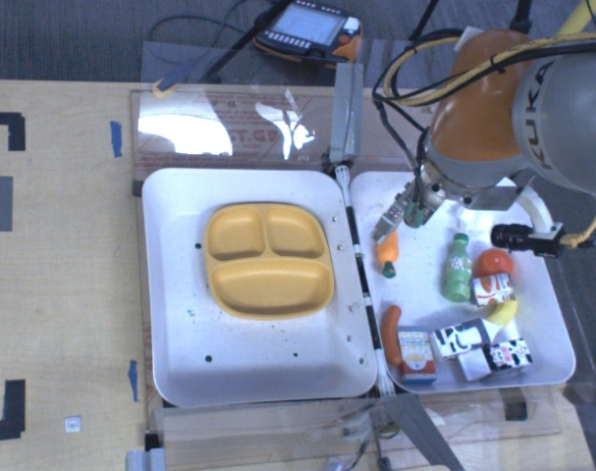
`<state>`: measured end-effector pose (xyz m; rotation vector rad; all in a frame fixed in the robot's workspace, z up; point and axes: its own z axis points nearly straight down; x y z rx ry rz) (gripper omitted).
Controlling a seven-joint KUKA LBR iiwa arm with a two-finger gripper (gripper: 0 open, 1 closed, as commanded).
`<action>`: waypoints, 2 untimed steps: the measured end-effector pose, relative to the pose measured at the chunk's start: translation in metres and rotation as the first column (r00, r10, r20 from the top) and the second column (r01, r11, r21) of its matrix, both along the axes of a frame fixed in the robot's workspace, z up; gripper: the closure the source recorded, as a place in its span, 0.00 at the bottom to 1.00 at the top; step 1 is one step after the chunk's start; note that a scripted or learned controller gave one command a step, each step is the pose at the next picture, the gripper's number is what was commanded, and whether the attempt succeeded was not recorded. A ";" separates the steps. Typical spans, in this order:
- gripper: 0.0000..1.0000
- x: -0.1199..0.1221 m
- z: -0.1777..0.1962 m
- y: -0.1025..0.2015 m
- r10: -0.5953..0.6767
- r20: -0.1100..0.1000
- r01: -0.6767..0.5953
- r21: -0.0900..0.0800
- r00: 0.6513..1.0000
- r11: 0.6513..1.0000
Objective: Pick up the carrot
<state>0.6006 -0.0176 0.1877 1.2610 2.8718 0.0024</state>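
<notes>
A pale wooden bench [62,292] stands on dark grey floor [81,18].

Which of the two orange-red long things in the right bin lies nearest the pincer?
The carrot, just below the pincer. The red sausage lies further down, beside the small cartons.

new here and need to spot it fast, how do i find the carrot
Look in the right white bin, near its left wall. The carrot is the small orange piece with a green tip, just below the gripper. The sausage further down is longer and redder.
</notes>
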 end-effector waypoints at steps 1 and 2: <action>1.00 0.003 0.039 0.045 -0.321 0.000 0.321 0.001 0.947 0.947; 0.00 0.003 0.039 0.045 -0.321 0.000 0.321 0.001 0.947 0.947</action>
